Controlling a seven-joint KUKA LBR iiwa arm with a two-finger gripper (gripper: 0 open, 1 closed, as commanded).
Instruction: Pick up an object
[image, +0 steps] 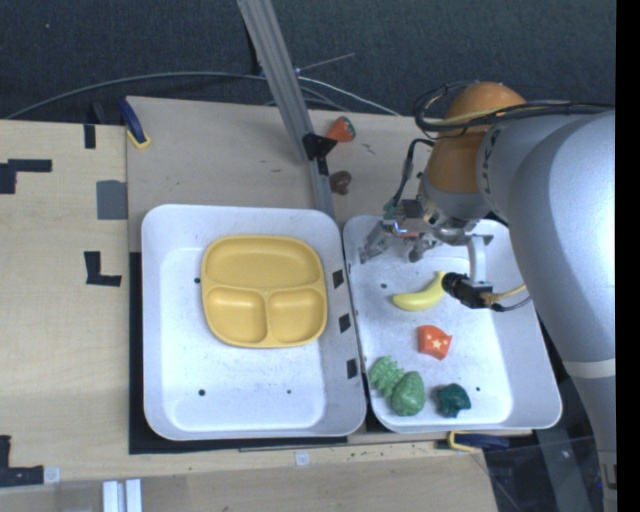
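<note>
Gripper (415, 240) above right bin's (520, 400) far end, finger state cannot tell | banana (420, 296) on bin floor just nearside of gripper | red piece (434, 342), green pieces (398, 385) nearer still | yellow tray (265, 290) in left bin (160, 330)

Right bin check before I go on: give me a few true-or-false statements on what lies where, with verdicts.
1. The banana lies in the right bin. True.
2. The yellow divided plate sits in the right bin. False: it is in the left bin.
3. The red piece lies between the banana and the dark green piece. True.
4. The gripper hangs over the left bin. False: it is over the right bin's far end.
</note>
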